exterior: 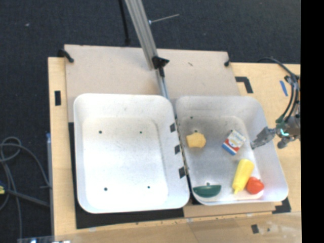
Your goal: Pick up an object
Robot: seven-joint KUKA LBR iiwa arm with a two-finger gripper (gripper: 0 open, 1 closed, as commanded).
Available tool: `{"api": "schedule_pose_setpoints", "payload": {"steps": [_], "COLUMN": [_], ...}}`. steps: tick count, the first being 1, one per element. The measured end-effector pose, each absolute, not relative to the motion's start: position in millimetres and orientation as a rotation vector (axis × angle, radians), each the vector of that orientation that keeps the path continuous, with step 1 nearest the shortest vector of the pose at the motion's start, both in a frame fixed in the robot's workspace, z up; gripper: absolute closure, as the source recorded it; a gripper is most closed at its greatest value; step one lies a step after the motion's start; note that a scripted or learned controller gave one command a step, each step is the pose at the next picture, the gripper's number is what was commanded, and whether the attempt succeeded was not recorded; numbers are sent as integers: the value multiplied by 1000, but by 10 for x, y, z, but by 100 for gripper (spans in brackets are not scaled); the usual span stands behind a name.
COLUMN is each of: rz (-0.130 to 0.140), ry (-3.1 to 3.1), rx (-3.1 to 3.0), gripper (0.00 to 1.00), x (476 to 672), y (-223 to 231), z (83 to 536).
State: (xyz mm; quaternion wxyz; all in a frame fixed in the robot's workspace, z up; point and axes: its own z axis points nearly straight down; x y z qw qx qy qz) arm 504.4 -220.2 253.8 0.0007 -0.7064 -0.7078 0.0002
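**Gripper at the right bin's rim, objects lying loose**

Nearest the camera, along the right bin's (263, 116) front wall, lie a dark green piece (207, 190) and a red piece (254, 186), with a yellow bottle-shaped object (242, 173) standing at a slant between them, its lower end just beside the red one. Further back in the same bin sit a small white, red and blue box (233, 142) and a yellow lump (196, 140), well apart from each other. The left bin (81, 110) lies beside it, their inner rims touching.

From the right edge only the end of the arm reaches in: the gripper (262, 137) hangs over the right bin's right rim, near the small box but apart from it. Whether its fingers are spread or closed, I cannot tell; nothing shows between them. A slanted metal post (142, 27) rises behind the bins
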Motion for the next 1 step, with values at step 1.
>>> {"api": "schedule_pose_setpoints", "payload": {"steps": [1], "rz": [-3], "ry": [-2226], "rx": [-2220], "gripper": [0], "x": [5053], "y": [-2199], "z": [2559]}}
